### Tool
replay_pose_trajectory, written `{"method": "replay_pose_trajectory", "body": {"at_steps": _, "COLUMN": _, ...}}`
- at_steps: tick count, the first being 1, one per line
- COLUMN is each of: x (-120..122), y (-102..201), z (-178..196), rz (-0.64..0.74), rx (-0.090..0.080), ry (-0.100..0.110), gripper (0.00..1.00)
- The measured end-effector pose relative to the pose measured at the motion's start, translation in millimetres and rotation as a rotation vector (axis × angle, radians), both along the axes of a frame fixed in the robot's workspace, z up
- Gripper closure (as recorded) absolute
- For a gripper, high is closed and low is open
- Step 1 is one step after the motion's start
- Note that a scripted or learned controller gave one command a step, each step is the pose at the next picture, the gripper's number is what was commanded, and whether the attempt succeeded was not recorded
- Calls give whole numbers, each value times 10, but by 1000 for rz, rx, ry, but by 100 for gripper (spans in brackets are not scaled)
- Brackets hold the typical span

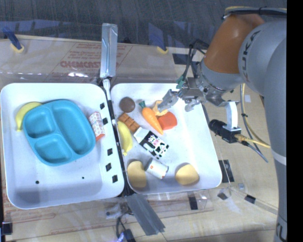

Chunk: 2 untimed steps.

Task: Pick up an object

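At the right of the frame the arm (264, 49) is smooth rounded grey with a broad orange band, dark lettering on its shell that looks like the maker's name, thin yellow and black cables, and a silvery metal gripper (167, 101).

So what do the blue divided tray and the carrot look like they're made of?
The blue divided tray looks like moulded plastic: one even colour, rounded compartment walls, a soft sheen. The carrot looks like toy plastic too, uniformly bright orange and smooth, though rubber or foam can't be ruled out. The gripper sits just above it.
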State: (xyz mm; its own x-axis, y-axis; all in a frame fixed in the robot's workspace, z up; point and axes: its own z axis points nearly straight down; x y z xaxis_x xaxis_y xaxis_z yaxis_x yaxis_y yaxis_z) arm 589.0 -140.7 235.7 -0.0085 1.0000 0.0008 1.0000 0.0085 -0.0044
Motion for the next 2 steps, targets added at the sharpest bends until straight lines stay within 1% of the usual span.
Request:
{"method": "replay_pose_trajectory", "body": {"at_steps": 1, "x": 143, "y": 187, "z": -1389, "rz": 199, "rx": 0, "ry": -4, "gripper": 0}}
{"method": "replay_pose_trajectory", "body": {"at_steps": 2, "x": 146, "y": 190, "z": -1286, "rz": 204, "rx": 0, "ry": -3, "gripper": 100}}
